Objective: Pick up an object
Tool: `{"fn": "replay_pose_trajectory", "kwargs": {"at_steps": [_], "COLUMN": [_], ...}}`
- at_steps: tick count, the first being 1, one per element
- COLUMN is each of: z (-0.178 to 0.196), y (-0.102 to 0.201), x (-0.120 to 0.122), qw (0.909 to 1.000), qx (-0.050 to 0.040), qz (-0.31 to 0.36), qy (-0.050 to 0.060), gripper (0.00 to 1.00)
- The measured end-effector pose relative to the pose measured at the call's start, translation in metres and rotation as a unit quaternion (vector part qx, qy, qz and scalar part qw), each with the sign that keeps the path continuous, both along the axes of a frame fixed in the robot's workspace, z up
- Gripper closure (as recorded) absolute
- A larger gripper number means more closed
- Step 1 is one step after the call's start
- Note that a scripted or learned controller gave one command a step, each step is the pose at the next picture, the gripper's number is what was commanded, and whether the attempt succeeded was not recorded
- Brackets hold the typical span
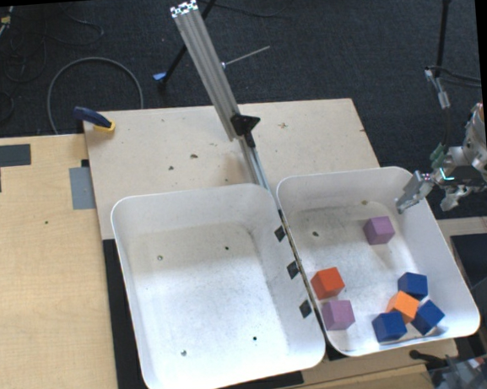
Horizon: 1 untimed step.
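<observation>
The bench [180, 152] carries two shallow white bins side by side. The left bin [137, 241] sits toward the bench's front edge, its right wall touching the left wall of the right bin [434, 240]. A slanted aluminium rail [209, 65] rises from the bench's rear centre toward the top of the view, with a black bracket where it meets the seam between the bins. The gripper [433, 185] is at the right bin's rear right corner, above the rim, with two fingers spread apart and nothing between them; it is open and holds no object. All task objects lie in the right bin. A purple cube [379, 230] rests near the rear right part of the floor, closest to the gripper but apart from it. A red cube [327, 282] lies near the left wall, with a second purple cube [338, 314] just in front of it, near the front left corner. At the front right corner a cluster is packed together: an orange cube [402, 305] touches a blue cube [413, 285] behind it, a blue cube at the front [389, 327] and a blue cube at the right [429, 316] by the rim.
</observation>
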<state>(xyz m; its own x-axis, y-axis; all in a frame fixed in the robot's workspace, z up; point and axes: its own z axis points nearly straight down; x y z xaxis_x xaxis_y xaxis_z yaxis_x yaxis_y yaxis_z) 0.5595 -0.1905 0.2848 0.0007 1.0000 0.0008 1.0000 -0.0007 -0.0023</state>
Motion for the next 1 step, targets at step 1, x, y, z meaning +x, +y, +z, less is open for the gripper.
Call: {"fn": "replay_pose_trajectory", "kwargs": {"at_steps": [1], "z": [-0.1555], "y": [-0.0179], "x": [0.0146], "qw": [1.0000], "qx": [0.0011], "qz": [0.001], "qy": [0.004], "gripper": [0.00]}}
